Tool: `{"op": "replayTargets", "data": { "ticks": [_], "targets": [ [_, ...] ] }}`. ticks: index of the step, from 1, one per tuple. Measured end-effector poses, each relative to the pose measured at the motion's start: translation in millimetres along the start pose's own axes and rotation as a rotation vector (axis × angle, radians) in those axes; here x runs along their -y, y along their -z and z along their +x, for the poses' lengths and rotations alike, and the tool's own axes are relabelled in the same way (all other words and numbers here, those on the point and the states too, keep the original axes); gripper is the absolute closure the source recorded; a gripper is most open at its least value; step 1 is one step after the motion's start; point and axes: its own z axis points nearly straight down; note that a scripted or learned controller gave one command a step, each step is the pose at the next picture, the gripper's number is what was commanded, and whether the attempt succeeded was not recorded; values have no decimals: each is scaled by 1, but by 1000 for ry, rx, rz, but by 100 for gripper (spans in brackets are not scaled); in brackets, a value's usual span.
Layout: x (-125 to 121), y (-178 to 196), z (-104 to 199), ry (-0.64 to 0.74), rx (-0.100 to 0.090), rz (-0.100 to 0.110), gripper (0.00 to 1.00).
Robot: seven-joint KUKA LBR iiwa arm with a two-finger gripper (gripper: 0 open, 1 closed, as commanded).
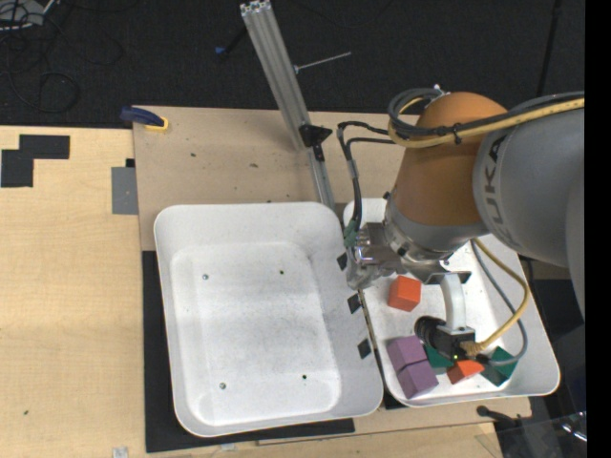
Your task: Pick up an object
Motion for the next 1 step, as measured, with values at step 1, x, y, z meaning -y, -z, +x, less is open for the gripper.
{"op": "replayTargets", "data": {
  "ticks": [1],
  "targets": [
    [15, 8, 54, 2, 0, -1, 100]
  ]
}}
